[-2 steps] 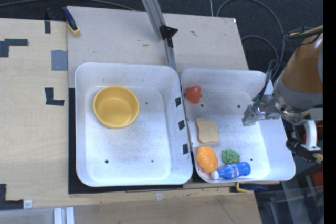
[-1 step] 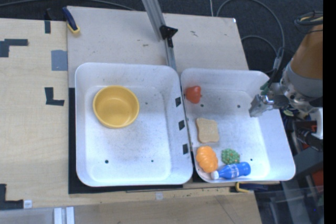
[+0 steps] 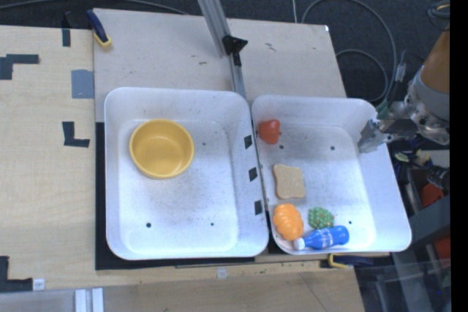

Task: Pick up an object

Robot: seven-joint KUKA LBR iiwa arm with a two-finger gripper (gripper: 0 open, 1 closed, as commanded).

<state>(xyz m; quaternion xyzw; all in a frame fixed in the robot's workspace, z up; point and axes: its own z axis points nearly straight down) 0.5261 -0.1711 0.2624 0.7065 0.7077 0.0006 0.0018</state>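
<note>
At the right rim of the right-hand shallow white plastic bin (image 3: 380,179), the grey two-finger gripper (image 3: 371,137) of the KUKA arm hangs over the bin's far-right corner, nothing visible between its tips; whether it is spread wide or drawn narrow cannot be told from this slanted overhead angle. Every candidate for pickup lies to the camera's left of it, toward the bin's inner wall and near edge. Five objects share this bin, one of each: a small red rounded toy (image 3: 269,130) near the far-left corner, a tan slice of toy bread (image 3: 289,181) by the middle of the left wall, an orange oval toy (image 3: 287,221) at the near-left corner, a green knobbly broccoli-like piece (image 3: 320,216) just beside it, and a blue plastic bottle with a white cap (image 3: 326,237) lying along the near edge, its long axis running roughly parallel to that edge. The green piece and the bottle look closest to the gripper, though all stand well apart from it, so a reach inward and down would likely be needed. The left-hand shallow white plastic bin (image 3: 117,157) carries a single yellow plastic bowl (image 3: 161,147), upright near its far-left corner.
</note>
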